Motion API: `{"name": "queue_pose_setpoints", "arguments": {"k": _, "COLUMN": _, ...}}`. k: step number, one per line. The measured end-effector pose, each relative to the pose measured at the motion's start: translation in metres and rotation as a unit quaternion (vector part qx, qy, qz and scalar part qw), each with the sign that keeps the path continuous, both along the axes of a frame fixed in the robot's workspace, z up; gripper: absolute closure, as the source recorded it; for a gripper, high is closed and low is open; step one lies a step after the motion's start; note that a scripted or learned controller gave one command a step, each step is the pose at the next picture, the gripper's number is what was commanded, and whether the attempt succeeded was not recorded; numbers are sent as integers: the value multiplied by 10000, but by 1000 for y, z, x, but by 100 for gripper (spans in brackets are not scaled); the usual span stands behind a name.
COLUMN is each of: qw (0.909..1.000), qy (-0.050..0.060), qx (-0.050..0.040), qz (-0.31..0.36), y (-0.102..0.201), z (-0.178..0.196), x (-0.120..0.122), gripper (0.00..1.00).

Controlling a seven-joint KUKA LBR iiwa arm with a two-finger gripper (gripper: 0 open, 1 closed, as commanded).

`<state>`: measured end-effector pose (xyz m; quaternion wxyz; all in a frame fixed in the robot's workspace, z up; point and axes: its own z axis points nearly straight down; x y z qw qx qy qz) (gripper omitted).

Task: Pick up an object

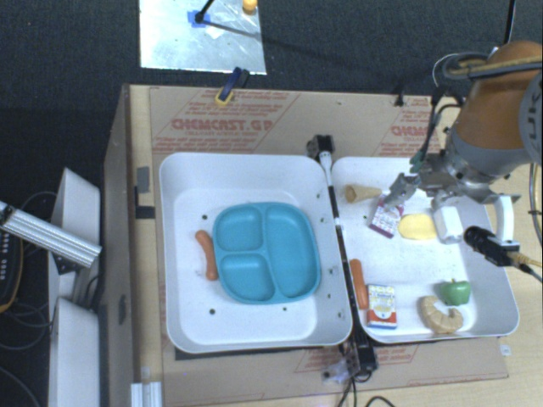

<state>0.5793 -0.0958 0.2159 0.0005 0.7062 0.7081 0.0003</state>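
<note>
A robot arm reaches in from the right over two shallow white bins set side by side on a bench. Its gripper (pixel 405 189) hangs above the right bin (pixel 509 312), and whether it is spread or closed cannot be told from this angle.

The landmark here is a pale yellow lemon-shaped toy (pixel 417 226) near the middle of the right bin. Just to the lemon's left, and directly under the gripper, lies a small flat packet (pixel 384 220) with pink and white print, tilted. This looks like the likeliest thing to be picked. It seems light and thin, probably a little floppy, and it lies low against the bin floor, so a pinch across its short edges or at a raised corner looks safest.

Up and to the left of the lemon sits a small tan cone (pixel 354 194). Below and to its left lies an orange sausage toy (pixel 360 281) along the bin wall, with a small red and white carton (pixel 382 305) beside it. Below the lemon to the right are a green pepper toy (pixel 456 292) and a tan croissant (pixel 441 315).

The left bin (pixel 182 176) holds a blue divided plate (pixel 265 252) and another orange sausage (pixel 206 253) at its left.
</note>
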Motion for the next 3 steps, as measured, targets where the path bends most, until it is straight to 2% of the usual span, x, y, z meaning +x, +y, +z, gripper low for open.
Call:
{"name": "queue_pose_setpoints", "arguments": {"k": 1, "qw": 10000, "qy": 5, "qx": -1, "qz": -7, "y": -19, "z": -50, "x": 17, "gripper": 0}}
{"name": "queue_pose_setpoints", "arguments": {"k": 2, "qw": 10000, "qy": -43, "qx": 1, "qz": 0, "y": -30, "z": -126, "x": 24, "gripper": 0}}
{"name": "queue_pose_setpoints", "arguments": {"k": 3, "qw": 10000, "qy": -92, "qx": -17, "qz": 5, "y": -30, "z": -114, "x": 26, "gripper": 100}}
